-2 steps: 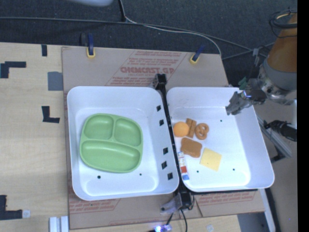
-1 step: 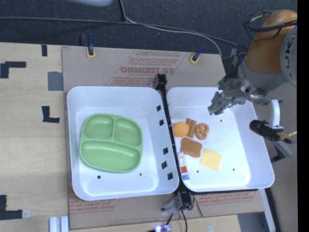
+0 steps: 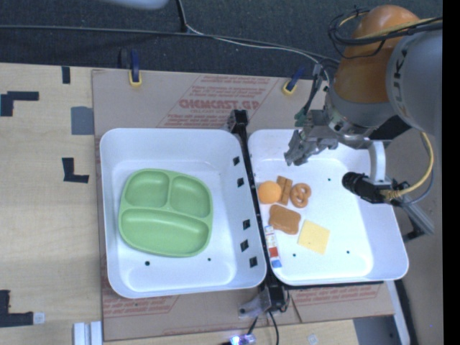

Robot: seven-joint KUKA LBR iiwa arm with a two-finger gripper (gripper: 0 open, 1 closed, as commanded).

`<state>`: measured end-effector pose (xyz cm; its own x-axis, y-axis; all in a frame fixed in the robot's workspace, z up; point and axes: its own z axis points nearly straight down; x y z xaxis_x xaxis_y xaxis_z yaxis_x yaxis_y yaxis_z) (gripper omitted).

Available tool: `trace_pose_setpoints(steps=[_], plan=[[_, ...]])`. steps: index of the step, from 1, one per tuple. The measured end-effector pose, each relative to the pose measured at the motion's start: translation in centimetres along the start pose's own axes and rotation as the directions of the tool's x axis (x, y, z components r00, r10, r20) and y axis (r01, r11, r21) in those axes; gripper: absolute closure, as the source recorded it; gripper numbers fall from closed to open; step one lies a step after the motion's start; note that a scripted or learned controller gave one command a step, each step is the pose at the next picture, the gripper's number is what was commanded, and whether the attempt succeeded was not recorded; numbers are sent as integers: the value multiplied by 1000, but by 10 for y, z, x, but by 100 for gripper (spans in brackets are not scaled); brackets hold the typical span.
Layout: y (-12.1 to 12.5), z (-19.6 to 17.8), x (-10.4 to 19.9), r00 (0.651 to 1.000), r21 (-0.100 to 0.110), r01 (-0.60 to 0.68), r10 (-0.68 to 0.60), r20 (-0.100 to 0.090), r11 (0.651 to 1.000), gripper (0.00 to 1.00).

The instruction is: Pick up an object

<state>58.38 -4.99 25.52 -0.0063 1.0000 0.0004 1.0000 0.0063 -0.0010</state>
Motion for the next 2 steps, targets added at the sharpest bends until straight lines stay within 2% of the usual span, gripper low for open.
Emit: trace_pose_setpoints(steps=[2], plan=[[22, 7, 107, 1000, 0, 0, 0, 0, 1000, 100]])
